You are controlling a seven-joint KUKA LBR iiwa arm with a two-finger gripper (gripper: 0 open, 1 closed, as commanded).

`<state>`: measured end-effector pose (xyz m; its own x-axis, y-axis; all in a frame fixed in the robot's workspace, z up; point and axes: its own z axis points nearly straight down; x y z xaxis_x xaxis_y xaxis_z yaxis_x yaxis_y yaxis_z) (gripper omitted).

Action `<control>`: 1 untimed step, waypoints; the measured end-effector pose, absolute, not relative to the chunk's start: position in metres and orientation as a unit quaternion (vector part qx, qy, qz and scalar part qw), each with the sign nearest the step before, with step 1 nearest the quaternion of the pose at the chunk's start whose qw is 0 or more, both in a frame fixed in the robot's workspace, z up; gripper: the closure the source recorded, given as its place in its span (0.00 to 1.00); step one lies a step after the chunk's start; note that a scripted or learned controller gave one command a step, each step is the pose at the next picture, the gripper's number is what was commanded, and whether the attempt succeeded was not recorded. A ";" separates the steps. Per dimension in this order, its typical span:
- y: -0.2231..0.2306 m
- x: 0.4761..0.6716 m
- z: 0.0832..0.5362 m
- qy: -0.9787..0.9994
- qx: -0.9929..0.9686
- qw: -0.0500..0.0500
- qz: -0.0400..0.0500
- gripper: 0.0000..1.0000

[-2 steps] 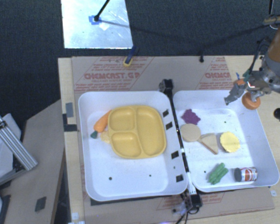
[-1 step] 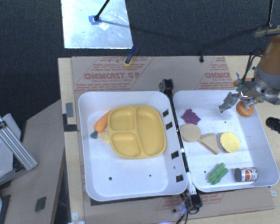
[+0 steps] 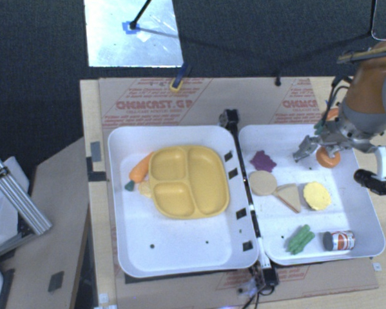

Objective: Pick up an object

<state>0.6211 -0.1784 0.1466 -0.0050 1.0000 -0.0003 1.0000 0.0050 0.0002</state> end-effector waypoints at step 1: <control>-0.178 0.619 0.105 0.708 0.706 0.000 0.000 0.00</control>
<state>0.6195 -0.1778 0.1050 -0.0026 1.0000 0.0000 1.0000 0.0026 -0.0006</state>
